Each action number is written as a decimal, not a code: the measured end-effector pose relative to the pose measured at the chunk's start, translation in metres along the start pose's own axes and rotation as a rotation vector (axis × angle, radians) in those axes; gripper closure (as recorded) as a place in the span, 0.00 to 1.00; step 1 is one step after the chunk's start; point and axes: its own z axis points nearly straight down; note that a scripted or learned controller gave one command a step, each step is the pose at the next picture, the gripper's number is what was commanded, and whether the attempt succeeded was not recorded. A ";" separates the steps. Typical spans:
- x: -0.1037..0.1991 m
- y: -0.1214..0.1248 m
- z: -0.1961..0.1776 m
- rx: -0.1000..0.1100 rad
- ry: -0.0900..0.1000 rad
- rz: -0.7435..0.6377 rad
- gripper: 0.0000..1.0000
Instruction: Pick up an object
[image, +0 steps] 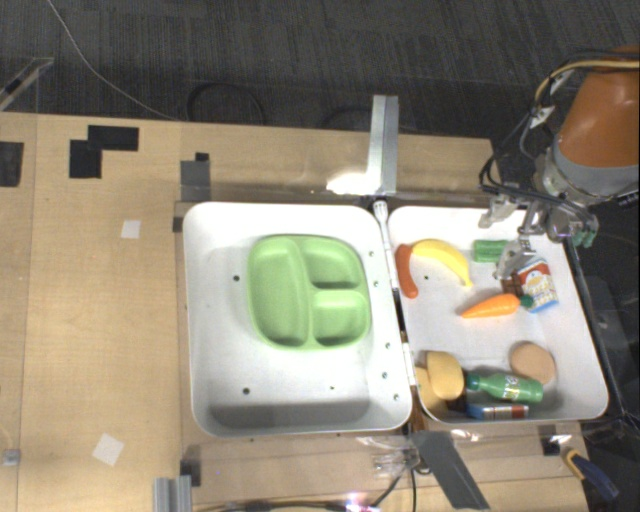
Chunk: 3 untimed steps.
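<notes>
Wooden bench (90, 330) carries 2 shallow white bins side by side — left bin (215, 400), right bin (580, 400) — plus black marker patches (100, 148) top left.

One fixed camera above the bench, looking down at a slant

We see both white bins whole, the left bin (200, 330) and the right bin (585, 345), from a moderate height, with bench (90, 330) to the left and dark floor along the top; the arm (600, 120) enters at our upper right
</notes>
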 end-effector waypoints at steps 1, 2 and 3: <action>0.010 0.012 0.087 0.002 -0.008 -0.048 0.00; 0.055 0.023 0.105 0.001 -0.010 0.060 0.00; 0.151 0.050 0.102 0.002 -0.014 0.129 0.00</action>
